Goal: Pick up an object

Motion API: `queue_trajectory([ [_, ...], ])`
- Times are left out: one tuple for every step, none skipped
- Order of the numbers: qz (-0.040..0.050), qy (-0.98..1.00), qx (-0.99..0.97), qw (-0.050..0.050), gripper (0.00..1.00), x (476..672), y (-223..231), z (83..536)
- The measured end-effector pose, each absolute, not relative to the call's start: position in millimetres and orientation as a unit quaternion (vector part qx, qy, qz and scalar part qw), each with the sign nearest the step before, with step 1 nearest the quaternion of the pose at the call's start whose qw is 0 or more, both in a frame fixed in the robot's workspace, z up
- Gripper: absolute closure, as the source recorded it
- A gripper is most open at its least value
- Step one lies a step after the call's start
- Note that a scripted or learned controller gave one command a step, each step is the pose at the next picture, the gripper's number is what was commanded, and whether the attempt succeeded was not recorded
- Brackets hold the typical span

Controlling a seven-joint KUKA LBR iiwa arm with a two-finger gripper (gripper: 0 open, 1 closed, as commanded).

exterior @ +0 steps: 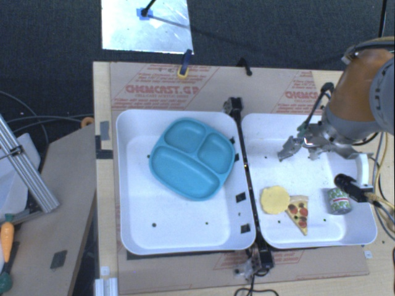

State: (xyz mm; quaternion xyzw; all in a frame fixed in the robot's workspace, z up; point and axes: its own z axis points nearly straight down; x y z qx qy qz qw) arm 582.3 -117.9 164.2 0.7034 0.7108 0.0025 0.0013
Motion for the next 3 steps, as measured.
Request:
queue_trajectory([
  [0.006, 0.712, 0.702, 0.004, 0.0, 634.4, -37.9, 246.6],
  [0.0009, 0.71, 0.705, 0.001, 0.0, 669.9, -14.6, 181.4],
  [0.0017, 0.71, 0.704, 0.001, 0.0, 669.0, 37.8, 184.9],
])
